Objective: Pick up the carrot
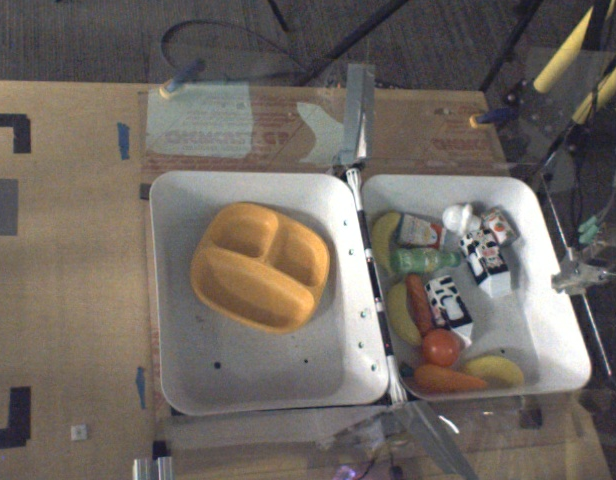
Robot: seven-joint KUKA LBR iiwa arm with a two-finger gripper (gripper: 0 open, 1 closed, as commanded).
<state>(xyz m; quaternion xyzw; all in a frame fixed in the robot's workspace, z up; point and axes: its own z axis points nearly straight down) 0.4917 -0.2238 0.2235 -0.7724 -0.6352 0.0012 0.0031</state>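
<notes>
Camera view from above took in both bins side by side on the bench. The left bin held a yellow-orange divided tray, set at a slant toward the bin's upper half. The right bin was crowded along its left side.

The carrot lay on its side at the lower edge of the right bin, near the lower left corner, its thick end to the left and its tip pointing right toward a yellow fruit just beside it. A red tomato sat right above the carrot, touching or very nearly touching it. Above the tomato a reddish sausage-like piece lay lengthwise, with a banana to its left against the bin wall and a black-and-white spotted carton to its right.

Further up were a green bottle on its side, a second banana, a small printed carton, a white rounded thing and another spotted carton.

How the gripper's jaws stood, I could not tell.
</notes>
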